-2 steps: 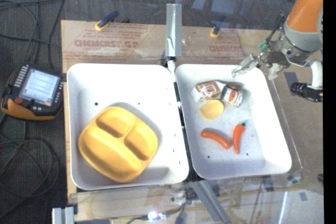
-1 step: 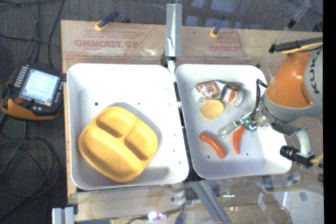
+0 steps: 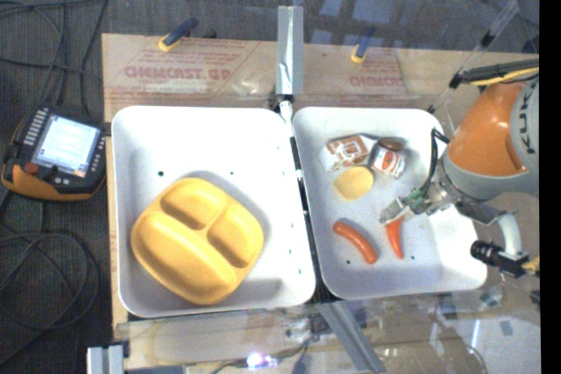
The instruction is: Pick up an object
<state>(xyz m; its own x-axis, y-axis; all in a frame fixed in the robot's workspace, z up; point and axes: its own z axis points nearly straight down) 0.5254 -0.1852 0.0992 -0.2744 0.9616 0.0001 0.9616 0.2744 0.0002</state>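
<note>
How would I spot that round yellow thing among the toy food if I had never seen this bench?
Look at the right-hand white bin, the one the grey and orange arm reaches into. Near its middle, just below two small packaged items, lies the round yellow piece. It is the only flat, pale yellow disc there; its neighbours lower down are a long red sausage and a thin orange carrot.

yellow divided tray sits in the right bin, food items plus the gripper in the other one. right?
Not quite. The camera view shows the yellow divided tray in the left bin, not the right. The food items, among them the sausage and the carrot, lie in the right bin, where the gripper also is.
</note>
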